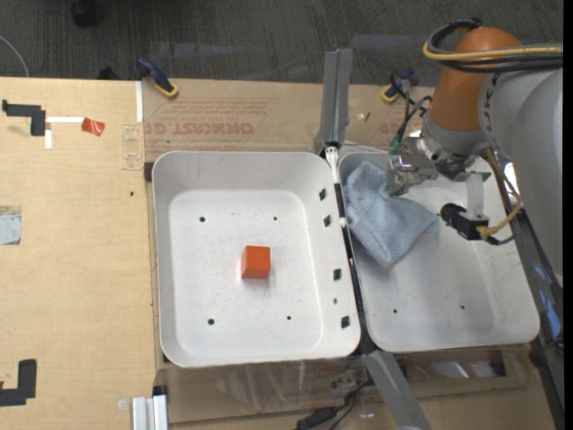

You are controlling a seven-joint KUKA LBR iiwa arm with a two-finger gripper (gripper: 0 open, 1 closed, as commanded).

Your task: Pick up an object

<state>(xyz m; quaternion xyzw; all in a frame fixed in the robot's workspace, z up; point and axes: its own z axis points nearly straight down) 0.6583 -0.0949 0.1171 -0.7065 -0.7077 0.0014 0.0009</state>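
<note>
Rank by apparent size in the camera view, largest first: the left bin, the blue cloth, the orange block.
1. left bin: by far the largest.
2. blue cloth: covers a corner of the right bin, near the gripper.
3. orange block: smallest.

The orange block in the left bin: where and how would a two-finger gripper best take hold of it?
Come straight down from above and close on two opposite vertical faces of the orange block. It sits flat on the floor of the left bin, alone near the middle and well away from the walls, so fingers have room on every side. Its edges run roughly parallel to the bin walls, so align the gripper to those.
</note>
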